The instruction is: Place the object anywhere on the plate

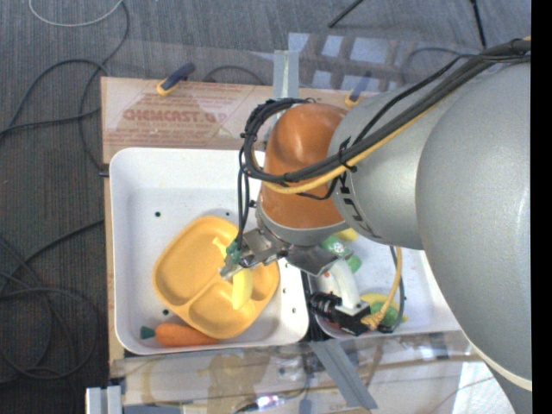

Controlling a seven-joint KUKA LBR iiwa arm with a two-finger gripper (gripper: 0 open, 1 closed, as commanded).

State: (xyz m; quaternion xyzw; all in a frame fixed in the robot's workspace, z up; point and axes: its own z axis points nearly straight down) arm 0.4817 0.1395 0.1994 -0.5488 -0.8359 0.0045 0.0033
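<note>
Arm: one grey arm [466, 205], closest to the camera, filling the right side; its orange band [302, 171] sits over the gap between the two bins.
Object: one small thing with a green bit and a yellow bit [235, 257] shows at the tip of the end effector, over the right part of the plate; what it is cannot be told.
End effector: one [239, 261], low over the plate's right half; how far apart its tips stand cannot be told, nor whether the small thing is truly between them.
Plate: one yellow plate [194, 270] with divided sections, lying tilted in the left bin, towards that bin's front right.
Carrot: one orange carrot [177, 335] with a green end, lying on the left bin's floor at its front edge, touching or just under the plate's front rim.
Left bin: one white bin [138, 205]; it holds the plate and the carrot.
Right bin: one white bin [423, 313], mostly hidden under the arm; in it show a white and green item [338, 261] and something yellow [379, 304], both partly covered, count unsure.
Counter: one brown board [164, 123] behind the bins, with a blue and yellow clamp [175, 77] at its back edge.
Floor: dark carpet with several loose cables [78, 3].
</note>
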